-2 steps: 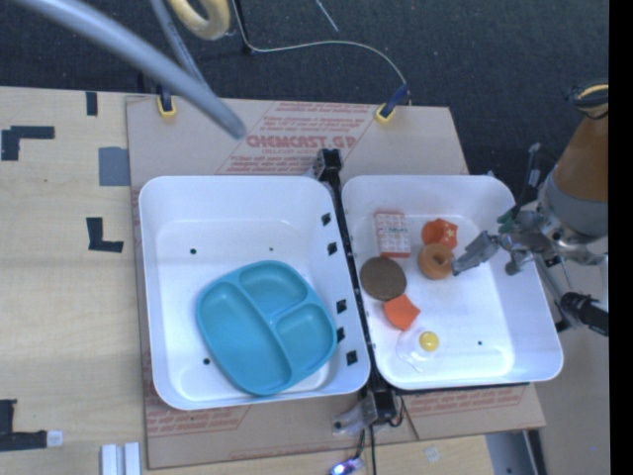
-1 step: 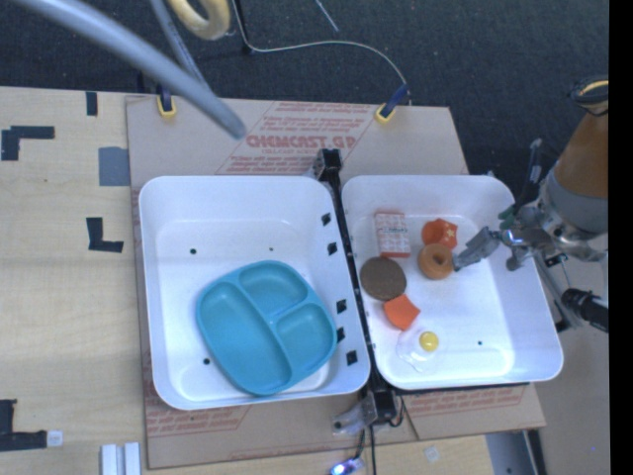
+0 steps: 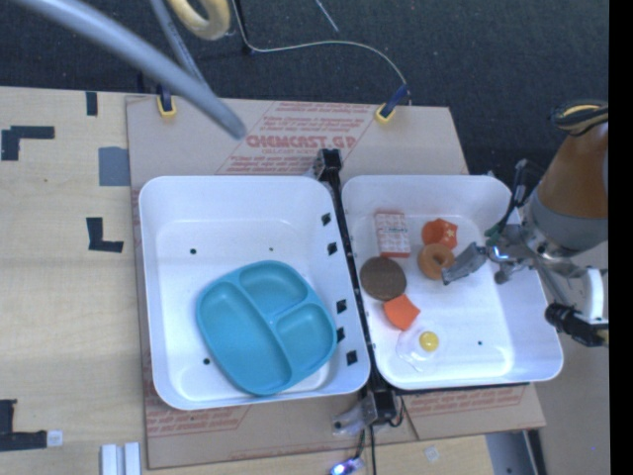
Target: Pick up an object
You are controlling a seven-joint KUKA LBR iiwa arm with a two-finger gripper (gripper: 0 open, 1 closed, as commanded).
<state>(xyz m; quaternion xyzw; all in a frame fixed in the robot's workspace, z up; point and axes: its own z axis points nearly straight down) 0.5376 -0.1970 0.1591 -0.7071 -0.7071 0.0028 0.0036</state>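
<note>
White plastic surrounds our gripper [image 3: 457,267] low in the right bin [image 3: 495,364]. We cannot tell its state, and nothing is lifted, so the pick remains to do. Just beside it lies the doughnut [image 3: 433,260], a small tan ring, flat and unheld, near an orange block [image 3: 440,233].

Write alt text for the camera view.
The arm's hand hovers in the right bin beside a donut, among a brown disc, orange pieces and a small carton. A blue divided plate lies in the left bin.
</note>
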